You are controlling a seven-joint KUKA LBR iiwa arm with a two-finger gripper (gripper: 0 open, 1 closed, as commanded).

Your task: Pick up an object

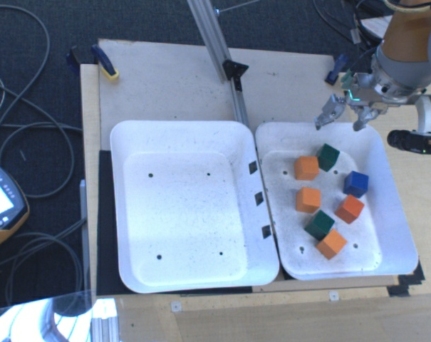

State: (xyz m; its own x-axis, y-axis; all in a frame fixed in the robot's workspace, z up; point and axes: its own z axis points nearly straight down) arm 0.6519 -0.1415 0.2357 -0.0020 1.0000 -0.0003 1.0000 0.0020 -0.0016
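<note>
Two shallow white bins sit side by side on the bench: the left bin (179,212) and the right bin (386,212), which holds all the blocks. The grey arm (407,41) comes in from the upper right, and its gripper (341,118) hangs over the far rim of the right bin, fingers spread wide with nothing between them.

Seven small blocks lie scattered in the right bin, all nearer the camera than the claw. Closest to it is a dark green block (328,156), just below and touching an orange block (306,167) on its left. Further down lie a blue block (356,183), a second orange block (308,199) and a red-orange block (350,209). Nearest the front rim, another dark green block (319,224) touches an orange block (332,244).
</note>
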